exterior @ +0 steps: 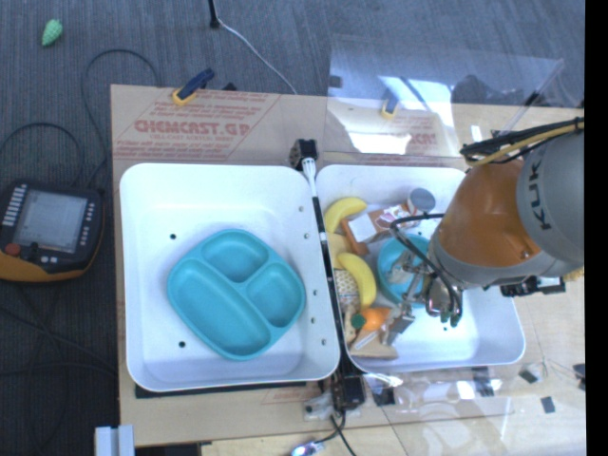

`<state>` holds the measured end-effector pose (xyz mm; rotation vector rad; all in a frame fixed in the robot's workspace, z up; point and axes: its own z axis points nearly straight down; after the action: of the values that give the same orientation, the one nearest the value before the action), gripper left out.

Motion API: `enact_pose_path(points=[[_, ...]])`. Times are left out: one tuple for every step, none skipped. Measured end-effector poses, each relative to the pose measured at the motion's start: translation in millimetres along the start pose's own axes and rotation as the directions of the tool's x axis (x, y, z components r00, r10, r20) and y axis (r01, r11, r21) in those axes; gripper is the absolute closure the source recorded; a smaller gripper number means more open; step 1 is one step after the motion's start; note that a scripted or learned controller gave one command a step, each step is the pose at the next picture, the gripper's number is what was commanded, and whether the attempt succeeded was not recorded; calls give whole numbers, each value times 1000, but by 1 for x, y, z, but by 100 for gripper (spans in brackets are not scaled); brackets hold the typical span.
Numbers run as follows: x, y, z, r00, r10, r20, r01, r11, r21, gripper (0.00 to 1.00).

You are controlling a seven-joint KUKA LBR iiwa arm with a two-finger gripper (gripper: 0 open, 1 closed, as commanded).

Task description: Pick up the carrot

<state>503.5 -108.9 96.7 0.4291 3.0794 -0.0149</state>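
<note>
Camera view: dark grey carpet surrounds your bench (pixel 218 131), which bears two white bins. The left bin (pixel 152 255) holds a teal divided plate (pixel 236 293). In the right bin (pixel 494 345), the carrot (pixel 369 320) lies small and orange near the front-left corner; its axis is unclear. The gripper (pixel 423 302) hovers beside it, finger state indiscernible.
</note>
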Motion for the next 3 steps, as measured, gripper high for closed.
enact_pose_path(points=[[8,-5,0,960,282,-1,-282,960,10,0],[13,6,3,761,648,-1,-648,761,1,0],[37,78,-91,712,702,-24,-702,712,14,0]])
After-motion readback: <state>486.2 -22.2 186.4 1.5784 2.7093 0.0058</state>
